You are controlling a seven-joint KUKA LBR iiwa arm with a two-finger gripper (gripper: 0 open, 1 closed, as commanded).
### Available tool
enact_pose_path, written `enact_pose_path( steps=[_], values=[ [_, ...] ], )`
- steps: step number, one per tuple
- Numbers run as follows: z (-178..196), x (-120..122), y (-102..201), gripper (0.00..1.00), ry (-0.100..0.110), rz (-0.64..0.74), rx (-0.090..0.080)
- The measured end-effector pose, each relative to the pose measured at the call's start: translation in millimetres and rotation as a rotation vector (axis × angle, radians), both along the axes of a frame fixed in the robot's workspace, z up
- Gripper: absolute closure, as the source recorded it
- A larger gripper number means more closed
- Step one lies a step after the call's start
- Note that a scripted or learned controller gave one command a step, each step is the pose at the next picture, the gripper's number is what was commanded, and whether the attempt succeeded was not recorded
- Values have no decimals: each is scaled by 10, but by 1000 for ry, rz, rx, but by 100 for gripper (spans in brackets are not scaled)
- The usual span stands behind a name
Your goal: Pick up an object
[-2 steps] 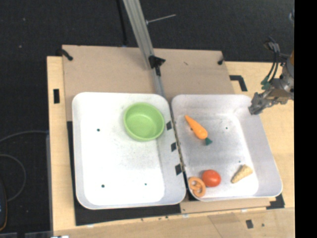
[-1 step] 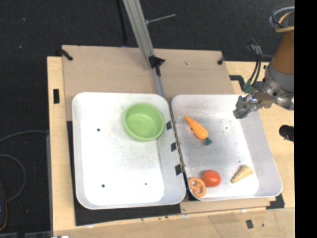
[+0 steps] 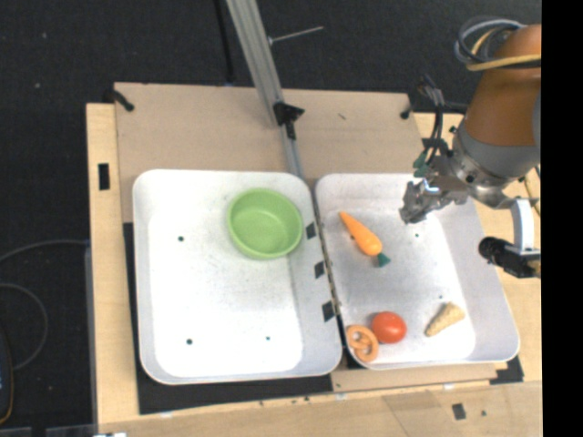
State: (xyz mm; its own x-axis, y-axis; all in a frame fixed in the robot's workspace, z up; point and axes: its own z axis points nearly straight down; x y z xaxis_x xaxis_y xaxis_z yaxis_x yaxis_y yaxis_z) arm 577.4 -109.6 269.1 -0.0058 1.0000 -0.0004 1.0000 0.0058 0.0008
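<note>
My gripper (image 3: 416, 206) hangs over the upper right part of the right bin (image 3: 474, 244), to the right of an orange carrot (image 3: 361, 233) with a small green tip. Nothing shows between its fingers. A red tomato (image 3: 389, 327) lies near the bin's front edge, with a pretzel-like brown piece (image 3: 362, 342) just left of it. A tan wedge (image 3: 444, 319) lies to the right of the tomato. A green bowl (image 3: 265, 223) sits upright in the left bin (image 3: 182, 289), near its upper right corner.
A grey metal post (image 3: 260, 57) slants down from the top to the gap between the bins. Black clips (image 3: 323, 267) sit along the divider. The bench's wooden edge (image 3: 105, 244) frames both bins.
</note>
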Motion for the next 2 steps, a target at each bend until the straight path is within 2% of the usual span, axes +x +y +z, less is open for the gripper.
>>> enact_pose_path(
  steps=[1,2],
  values=[
    [-133,-162,538,100,1,0,1],
    [-70,-251,1011,100,0,2,2]
  ],
)
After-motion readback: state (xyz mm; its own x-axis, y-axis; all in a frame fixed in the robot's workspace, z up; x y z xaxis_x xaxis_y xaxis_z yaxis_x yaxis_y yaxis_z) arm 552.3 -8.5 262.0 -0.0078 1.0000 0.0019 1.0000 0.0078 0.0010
